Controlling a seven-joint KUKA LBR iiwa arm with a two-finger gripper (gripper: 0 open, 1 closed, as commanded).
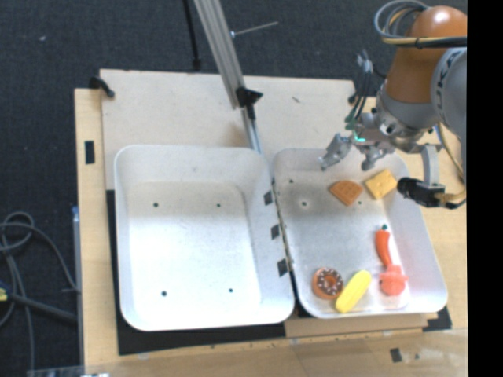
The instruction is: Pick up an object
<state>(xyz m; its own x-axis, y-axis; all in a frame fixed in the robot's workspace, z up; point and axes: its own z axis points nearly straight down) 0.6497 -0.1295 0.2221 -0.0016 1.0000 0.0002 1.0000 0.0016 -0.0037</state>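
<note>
Crackers: two tan pieces at the far end of the right bin point(416, 234), one darker point(345, 192), one lighter point(380, 184), side by side and nearly touching. Gripper point(351, 155) hovers just beyond them over the bin's far rim, fingers spread, nothing between them. Likely target is one of these. To do it well: centre over a single cracker, align fingers across its narrow side, descend straight, avoid nudging its neighbour. Carrot point(383, 250), banana point(353, 290) and donut point(327, 283) sit at the near end. Left bin point(126, 210) alongside.
</note>
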